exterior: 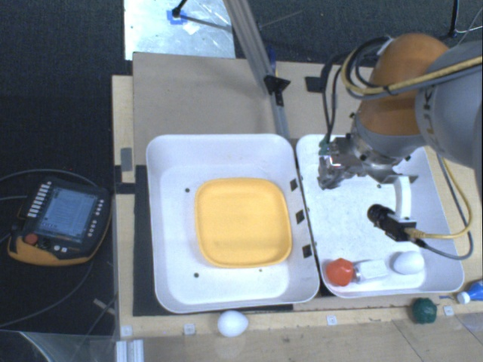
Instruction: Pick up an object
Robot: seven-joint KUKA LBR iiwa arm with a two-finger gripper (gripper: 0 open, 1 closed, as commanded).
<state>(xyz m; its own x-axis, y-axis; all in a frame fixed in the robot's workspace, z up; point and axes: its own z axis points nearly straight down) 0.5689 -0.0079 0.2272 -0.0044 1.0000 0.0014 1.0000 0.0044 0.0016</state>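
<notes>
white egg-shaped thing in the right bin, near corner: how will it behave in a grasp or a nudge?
The white egg looks smooth and rounded, so it will probably roll if nudged and may slip from a pinch. It lies near the right bin wall, beside a white block, which could crowd the tool.

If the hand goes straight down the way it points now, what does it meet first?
Most likely the bare floor of the right bin. The hand hangs near that bin's upper left corner, apart from the things along its lower edge, though depth is unclear.
</notes>
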